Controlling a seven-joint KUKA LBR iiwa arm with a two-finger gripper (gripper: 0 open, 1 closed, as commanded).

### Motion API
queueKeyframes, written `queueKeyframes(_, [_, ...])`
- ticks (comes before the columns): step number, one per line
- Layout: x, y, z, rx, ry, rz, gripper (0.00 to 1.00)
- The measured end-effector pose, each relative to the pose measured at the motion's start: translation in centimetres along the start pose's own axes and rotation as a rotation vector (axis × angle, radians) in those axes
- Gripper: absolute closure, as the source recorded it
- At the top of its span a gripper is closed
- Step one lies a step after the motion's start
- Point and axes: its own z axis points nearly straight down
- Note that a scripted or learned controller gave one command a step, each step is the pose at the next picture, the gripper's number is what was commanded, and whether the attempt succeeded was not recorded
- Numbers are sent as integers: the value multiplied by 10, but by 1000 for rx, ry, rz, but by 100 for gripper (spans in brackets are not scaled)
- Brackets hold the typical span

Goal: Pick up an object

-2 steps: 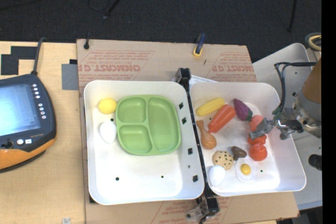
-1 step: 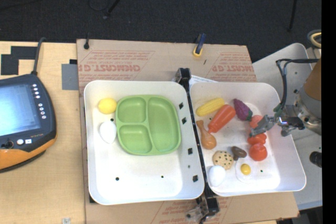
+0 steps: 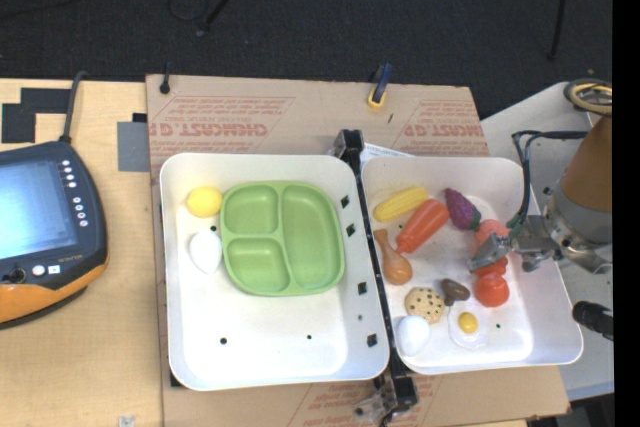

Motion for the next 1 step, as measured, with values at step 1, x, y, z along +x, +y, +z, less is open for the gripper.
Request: queueKeyframes(1, [10,0,50,-1,1,3,0])
